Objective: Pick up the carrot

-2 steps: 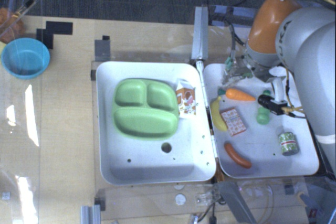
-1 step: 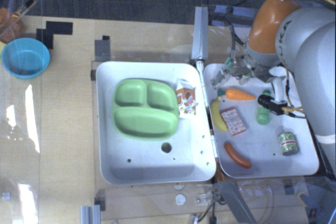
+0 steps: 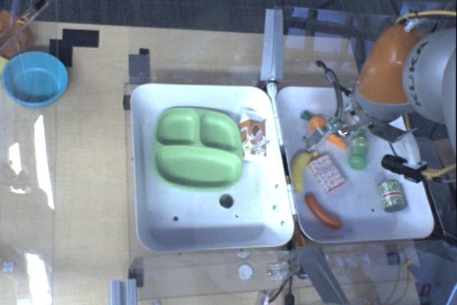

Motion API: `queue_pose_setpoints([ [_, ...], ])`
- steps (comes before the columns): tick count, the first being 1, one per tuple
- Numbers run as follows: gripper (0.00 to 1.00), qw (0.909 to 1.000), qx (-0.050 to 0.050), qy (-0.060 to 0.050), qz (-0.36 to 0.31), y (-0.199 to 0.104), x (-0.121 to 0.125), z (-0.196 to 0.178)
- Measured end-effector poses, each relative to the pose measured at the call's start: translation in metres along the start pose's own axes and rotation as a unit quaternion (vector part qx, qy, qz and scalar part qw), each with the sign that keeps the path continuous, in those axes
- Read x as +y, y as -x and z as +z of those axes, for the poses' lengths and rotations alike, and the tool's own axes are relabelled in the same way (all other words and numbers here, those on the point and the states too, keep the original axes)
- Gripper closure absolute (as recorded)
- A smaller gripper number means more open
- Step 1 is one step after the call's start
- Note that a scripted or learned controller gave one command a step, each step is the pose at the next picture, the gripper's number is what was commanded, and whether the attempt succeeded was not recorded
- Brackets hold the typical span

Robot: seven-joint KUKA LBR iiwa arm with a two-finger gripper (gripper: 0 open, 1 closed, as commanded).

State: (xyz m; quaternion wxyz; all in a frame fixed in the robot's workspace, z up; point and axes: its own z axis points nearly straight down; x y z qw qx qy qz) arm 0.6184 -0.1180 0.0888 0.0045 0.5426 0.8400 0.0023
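camera view, right bin (image 3: 421, 225): gripper (image 3: 341, 129) down over carrot (image 3: 323, 126) at bin's 11 o'clock, beside green bottle (image 3: 358, 152). finger state: cannot tell, blurred. carrot apparently resting on bin floor, not lifted. remaining by judgement: confirm grasp, raise clear.

A rounded grey arm (image 3: 432, 78) is seen at the right of the frame, ringed by an orange band (image 3: 385, 68), with a yellow cable along its top.

The wooden bench (image 3: 86, 175) bears two white bins (image 3: 153, 225) and, seemingly, a blue bowl (image 3: 34, 78).
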Motion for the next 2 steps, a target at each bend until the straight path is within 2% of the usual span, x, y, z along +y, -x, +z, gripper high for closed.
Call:
queue_pose_setpoints([
  [1, 1.0, 1.0, -0.001, 0.004, -0.001, -0.001, 0.004, -0.013],
  [2, 1.0, 0.994, 0.001, -0.001, 0.109, -0.014, 0.052, -0.118],
])
